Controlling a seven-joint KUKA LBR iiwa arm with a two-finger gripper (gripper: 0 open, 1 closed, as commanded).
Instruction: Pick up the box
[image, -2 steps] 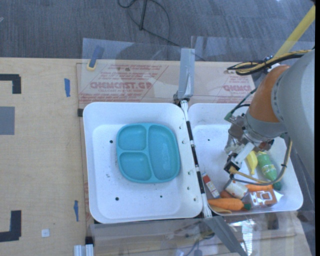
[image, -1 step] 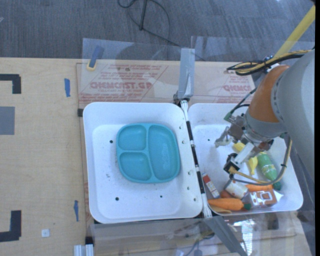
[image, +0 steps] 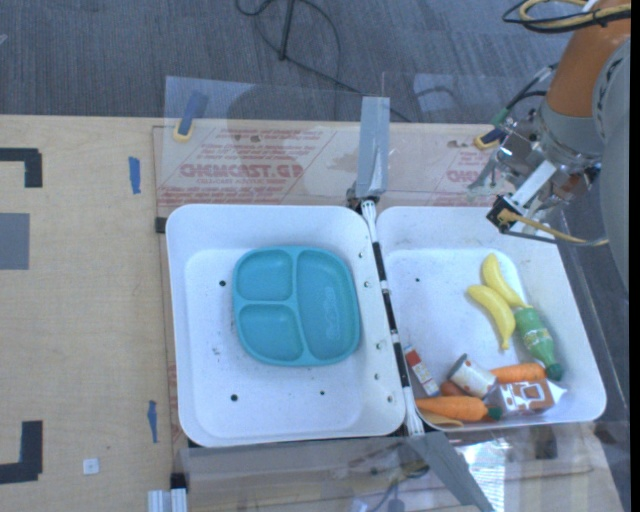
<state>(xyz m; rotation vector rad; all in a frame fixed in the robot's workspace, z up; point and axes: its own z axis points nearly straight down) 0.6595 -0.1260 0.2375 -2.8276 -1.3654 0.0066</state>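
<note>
Up by the far right corner of the right bin (image: 440, 285), seen just beyond its rim: the gripper (image: 520, 160), at the end of a grey arm with an orange band. Cannot tell whether open or closed (too much metal and cable crowded together at that spot).

Well apart from the gripper, toward the camera and almost straight below it in the view: the box (image: 528, 398), orange and white, lying in the near right corner of the same bin, close to the near wall.

On the gripper's side of the box and touching it, a carrot (image: 520, 373), lying crosswise. Further toward the gripper, a green bottle (image: 537, 338) on its side. Then two yellow bananas (image: 495, 290), side by side, closest of the lot to the gripper yet clearly apart from it.

To the view's left of the box, and farther from the gripper:
- a small white and brown item (image: 470, 378) (kind not clear)
- a second carrot (image: 455, 408) along the near wall
- a red and white stick (image: 420, 372) beside the wall between the two bins

Far to the view's left of the gripper, in the left bin (image: 200, 380): a teal divided plate (image: 297, 305), lying flat near the middle.

Under both bins, a wooden bench (image: 80, 300). Behind them, about level with the gripper, a clear sheet with red lettering (image: 250, 165).
</note>
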